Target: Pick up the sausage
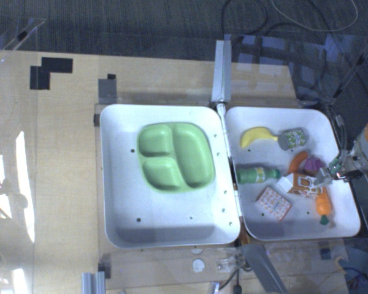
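I'm seeing the gripper [329,175] hovering beside the sausage [297,161] in the right bin [349,225]; I cannot tell its grip.

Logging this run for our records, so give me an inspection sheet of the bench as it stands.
Surface: wooden bench with two white bins; left bin holds a green divided plate.
Job's things: sausage, reddish, in the right bin beside a purple item.
Clutter: banana, can, green bottle, patterned packet, carrot.
Grippers: gripper low over the right bin's right side, finger state unclear.
Cables: black cables on the floor behind.
Surroundings: dark carpet.
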`<state>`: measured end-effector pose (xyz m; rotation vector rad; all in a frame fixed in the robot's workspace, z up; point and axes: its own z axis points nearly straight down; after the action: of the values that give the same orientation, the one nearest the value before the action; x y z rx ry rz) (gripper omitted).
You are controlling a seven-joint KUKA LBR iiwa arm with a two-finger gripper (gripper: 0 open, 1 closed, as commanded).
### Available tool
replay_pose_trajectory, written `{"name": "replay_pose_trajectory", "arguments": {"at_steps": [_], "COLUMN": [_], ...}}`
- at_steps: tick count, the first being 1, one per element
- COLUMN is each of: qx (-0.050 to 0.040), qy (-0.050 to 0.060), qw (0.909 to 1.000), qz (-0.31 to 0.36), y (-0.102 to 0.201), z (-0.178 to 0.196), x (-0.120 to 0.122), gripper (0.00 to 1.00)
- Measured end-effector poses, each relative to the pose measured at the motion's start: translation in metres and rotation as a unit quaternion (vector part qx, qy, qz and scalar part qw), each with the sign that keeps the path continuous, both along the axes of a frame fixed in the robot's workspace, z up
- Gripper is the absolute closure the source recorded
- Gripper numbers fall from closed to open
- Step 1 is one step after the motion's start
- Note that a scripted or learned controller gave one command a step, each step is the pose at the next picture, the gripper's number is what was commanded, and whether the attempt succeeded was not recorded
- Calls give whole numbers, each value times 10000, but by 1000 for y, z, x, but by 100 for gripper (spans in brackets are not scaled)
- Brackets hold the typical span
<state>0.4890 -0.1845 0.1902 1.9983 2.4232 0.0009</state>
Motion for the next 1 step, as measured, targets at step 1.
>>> {"name": "replay_pose_trajectory", "arguments": {"at_steps": [1], "qx": [-22], "qy": [-41], "qw": [9831], "qz": [-1830], "y": [-12], "z": [74], "x": [2], "gripper": [100]}}
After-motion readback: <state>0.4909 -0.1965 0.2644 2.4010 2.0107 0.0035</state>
